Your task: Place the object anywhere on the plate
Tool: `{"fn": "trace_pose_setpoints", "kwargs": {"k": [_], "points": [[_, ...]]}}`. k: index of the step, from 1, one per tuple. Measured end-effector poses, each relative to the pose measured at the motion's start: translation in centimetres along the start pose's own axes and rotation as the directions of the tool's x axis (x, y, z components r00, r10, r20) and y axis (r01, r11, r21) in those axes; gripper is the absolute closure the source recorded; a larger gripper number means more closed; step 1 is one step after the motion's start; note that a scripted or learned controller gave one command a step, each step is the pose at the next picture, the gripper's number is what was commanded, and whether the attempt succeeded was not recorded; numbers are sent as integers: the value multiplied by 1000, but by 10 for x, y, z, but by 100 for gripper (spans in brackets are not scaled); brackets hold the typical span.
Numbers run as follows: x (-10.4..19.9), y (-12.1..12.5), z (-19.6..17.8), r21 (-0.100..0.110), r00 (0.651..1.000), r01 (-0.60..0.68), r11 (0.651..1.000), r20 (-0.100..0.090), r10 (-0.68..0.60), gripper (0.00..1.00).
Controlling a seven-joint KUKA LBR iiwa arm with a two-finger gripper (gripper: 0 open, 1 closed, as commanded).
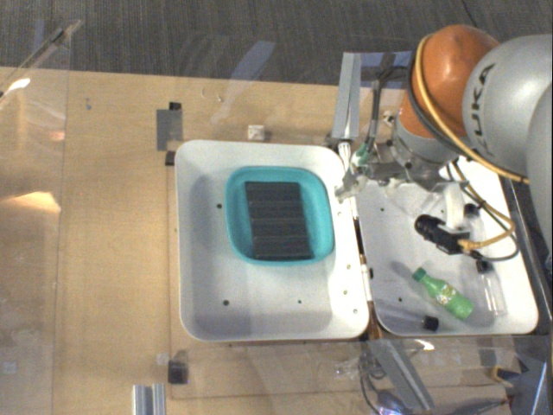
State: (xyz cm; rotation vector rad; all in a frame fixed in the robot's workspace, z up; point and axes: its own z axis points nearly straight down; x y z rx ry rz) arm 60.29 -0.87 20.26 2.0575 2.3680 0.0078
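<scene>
The gripper (352,177) is held at the right bin's (393,258) corner nearest the teal plate (324,223); whether it is open or closed cannot be told. A green bottle (442,293) is seen lying in that bin.

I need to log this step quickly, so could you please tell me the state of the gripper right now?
Gripper: cannot be told here; the green bottle lies apart from it in the right bin.

An industrial arm (505,85) hanging over two white bins (197,258) on a wooden worktop (95,249) is marking this a robotics lab.
</scene>
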Motion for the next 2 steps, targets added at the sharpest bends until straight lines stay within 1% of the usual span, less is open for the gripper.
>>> {"fn": "trace_pose_setpoints", "kwargs": {"k": [1, 2], "points": [[-9, -5, -19, 0, 1000, -28, 1000, 0, 28, 0], [-18, 4, -21, 0, 1000, -31, 1000, 0, 31, 0]]}}
